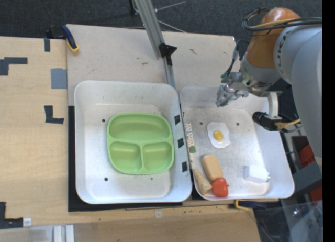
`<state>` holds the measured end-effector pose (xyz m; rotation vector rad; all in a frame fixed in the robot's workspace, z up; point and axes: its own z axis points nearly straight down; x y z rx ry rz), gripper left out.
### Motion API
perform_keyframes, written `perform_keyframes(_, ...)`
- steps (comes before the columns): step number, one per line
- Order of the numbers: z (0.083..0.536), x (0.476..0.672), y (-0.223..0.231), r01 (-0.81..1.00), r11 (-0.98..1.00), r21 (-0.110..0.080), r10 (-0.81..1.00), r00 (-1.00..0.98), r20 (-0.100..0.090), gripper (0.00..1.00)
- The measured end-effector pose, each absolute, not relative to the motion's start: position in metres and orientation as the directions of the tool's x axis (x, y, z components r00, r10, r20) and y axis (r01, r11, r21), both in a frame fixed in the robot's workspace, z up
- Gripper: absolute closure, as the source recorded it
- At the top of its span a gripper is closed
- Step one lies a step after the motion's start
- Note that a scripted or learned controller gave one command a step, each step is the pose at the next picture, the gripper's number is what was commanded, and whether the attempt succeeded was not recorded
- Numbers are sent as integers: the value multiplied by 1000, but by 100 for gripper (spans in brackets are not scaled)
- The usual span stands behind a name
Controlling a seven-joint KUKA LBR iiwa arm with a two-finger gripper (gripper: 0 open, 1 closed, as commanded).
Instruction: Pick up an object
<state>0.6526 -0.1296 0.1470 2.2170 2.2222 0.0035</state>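
And here's the pincer (226, 97), poised over the far end of the right bin (277, 175), and from this angle I can't tell whether it's spread or closed; nothing shows between its tips.

Nearest candidate is the fried egg (218, 135), lying flat on the bin floor just toward the camera from the pincer. White around the edge, yellow yolk in the middle, thin and low. That's the worry: something this flat gives the tips little to bite, so I'd expect them to scrape the floor or close over the top and come up bare.

Further forward, a tan bread roll (211, 166) with a red tomato (220, 186) touching its near end, both tucked close to the dividing wall. Go for either and the wall could block one side, or the tomato could roll off. A small white block (256, 174) sits apart near the right corner, hard to read against the white bin.

Over in the left bin (86, 131), a green divided plate (140, 143).
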Motion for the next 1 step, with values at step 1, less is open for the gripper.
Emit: perform_keyframes(1, 208, 650, -136, 1000, 1, 6, 1000, -1, -2, 100)
